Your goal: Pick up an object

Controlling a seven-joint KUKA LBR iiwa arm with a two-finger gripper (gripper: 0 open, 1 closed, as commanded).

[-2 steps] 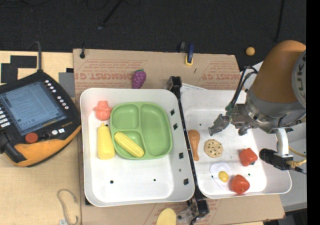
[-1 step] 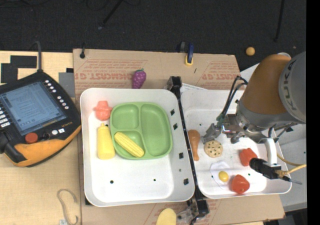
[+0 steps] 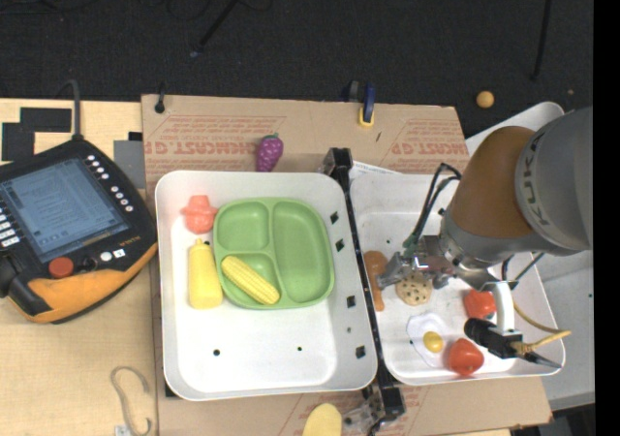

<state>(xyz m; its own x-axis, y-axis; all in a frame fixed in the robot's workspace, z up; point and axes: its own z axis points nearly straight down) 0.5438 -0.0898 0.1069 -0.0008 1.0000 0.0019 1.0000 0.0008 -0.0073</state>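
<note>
The bench bears two white bins; cardboard; a pendant.

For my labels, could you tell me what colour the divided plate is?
Light green; the divided plate shows in the camera view.

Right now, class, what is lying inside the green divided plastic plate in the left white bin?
A yellow toy corn cob lies in the green divided plate's front compartment. The plate hides the bin floor beneath.

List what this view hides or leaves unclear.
- Hand, camera view: small and dark against the clutter; finger state unreadable.
- Orange item beside the cookie: partly behind the hand, identity unclear.
- Yellow object: cut off by the bottom edge.
- Right bin: its right side is hidden under the arm.
</note>
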